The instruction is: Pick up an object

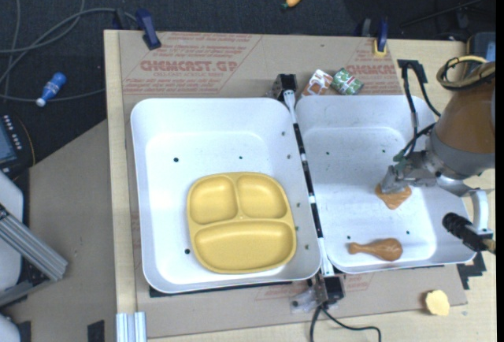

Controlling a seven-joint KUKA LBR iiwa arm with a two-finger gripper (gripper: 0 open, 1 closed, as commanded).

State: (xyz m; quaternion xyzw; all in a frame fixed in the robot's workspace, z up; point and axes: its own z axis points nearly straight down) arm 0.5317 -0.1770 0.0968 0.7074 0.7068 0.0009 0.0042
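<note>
In the right bin a tan, toast-like food piece lies near the right wall. My gripper is low in that bin, right over the piece's upper edge and touching or nearly touching it. A brown toy drumstick lies near the right bin's front edge, well clear of the gripper. A yellow three-compartment plate rests in the left bin.
Small packets sit on the board just behind the right bin. A yellow chunk lies on the board at the front right. Black cables run over the right bin's back corner. Blue clamps grip the board's far edge.
</note>
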